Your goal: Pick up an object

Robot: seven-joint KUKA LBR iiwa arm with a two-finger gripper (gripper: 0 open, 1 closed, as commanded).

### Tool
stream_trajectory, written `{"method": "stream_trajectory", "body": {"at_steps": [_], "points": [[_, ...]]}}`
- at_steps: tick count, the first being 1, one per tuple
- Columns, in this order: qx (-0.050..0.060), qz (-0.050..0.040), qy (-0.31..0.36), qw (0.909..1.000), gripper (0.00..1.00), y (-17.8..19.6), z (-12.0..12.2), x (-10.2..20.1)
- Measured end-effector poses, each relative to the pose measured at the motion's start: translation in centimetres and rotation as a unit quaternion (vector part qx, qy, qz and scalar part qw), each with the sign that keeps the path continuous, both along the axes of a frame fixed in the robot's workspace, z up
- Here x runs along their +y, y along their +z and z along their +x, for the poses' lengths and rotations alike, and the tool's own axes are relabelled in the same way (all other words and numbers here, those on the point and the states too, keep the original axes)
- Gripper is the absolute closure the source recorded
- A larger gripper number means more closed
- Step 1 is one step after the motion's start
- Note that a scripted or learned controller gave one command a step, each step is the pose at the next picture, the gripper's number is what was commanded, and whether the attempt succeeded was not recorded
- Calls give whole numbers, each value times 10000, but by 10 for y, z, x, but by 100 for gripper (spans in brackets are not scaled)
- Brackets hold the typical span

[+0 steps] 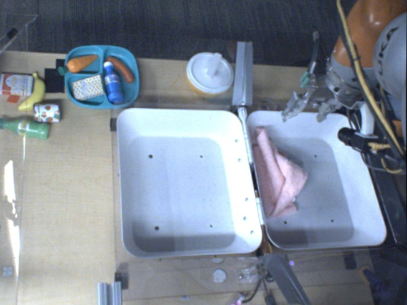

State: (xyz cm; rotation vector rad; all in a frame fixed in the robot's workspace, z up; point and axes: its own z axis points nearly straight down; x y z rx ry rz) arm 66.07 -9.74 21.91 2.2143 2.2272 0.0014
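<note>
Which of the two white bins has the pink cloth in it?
The right bin, under the gripper. The pink cloth lies along its left wall.

Pink cloth [278,173], white bins [180,189]

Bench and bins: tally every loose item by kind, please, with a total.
Pink cloth, in the right bin: 1
White lidded cup: 1
Blue divided tray of toy food: 1
Banana: 1
Small can: 1
Green bottle: 1
Small carton: 1
Total: 7
</note>
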Motion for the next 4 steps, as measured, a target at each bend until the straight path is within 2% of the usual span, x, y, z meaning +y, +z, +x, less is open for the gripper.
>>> {"method": "stream_trajectory", "body": {"at_steps": [1, 2, 3, 4], "points": [[-30, -2, 365, 9993, 0, -122, -23, 2], [-70, -27, 1509, 9885, 0, -128, -105, -38], [-82, -21, 1812, 9834, 0, -128, -120, 7], [-16, -3, 942, 9955, 0, -112, -68, -2]]}}
